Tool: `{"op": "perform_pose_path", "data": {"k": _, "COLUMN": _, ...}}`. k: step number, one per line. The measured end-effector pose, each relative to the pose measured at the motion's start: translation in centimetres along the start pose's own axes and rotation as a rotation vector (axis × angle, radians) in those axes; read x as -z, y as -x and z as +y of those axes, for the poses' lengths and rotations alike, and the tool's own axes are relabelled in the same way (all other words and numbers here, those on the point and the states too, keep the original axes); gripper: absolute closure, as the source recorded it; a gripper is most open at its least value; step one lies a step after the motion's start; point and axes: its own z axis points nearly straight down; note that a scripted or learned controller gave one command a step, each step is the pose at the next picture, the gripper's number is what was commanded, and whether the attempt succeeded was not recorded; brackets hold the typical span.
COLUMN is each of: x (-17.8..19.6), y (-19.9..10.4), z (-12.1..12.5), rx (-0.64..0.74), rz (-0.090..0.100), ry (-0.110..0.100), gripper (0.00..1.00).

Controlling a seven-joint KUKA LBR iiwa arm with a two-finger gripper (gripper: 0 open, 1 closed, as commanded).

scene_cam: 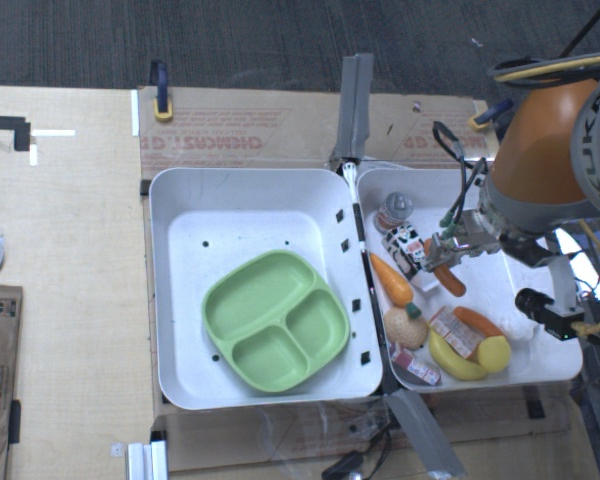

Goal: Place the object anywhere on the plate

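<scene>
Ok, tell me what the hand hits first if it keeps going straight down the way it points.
Probably the small orange piece just under the hand, lying on the right bin floor beside the black-and-white toy. Depth is unclear from this slant.

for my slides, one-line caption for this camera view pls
KUKA arm's gripper hovers over toy food in the right bin; green divided plate waits in the left bin.

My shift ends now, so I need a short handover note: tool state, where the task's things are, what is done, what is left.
Tool: low in the right bin, above the toy food; no item seen between its tips.
Green plate: in the left bin, nothing on it.
Right bin holds a carrot, a banana, a cow figure and other toys.
Done: nothing placed.
Left: grasp an item, carry it over, set it on the plate.
</scene>
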Motion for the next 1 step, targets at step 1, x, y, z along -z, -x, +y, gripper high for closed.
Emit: {"op": "perform_pose_path", "data": {"k": 1, "x": 0.03, "y": -6.72, "z": -0.04, "rx": 0.141, "rz": 0.000, "ry": 0.000, "gripper": 1.00}}
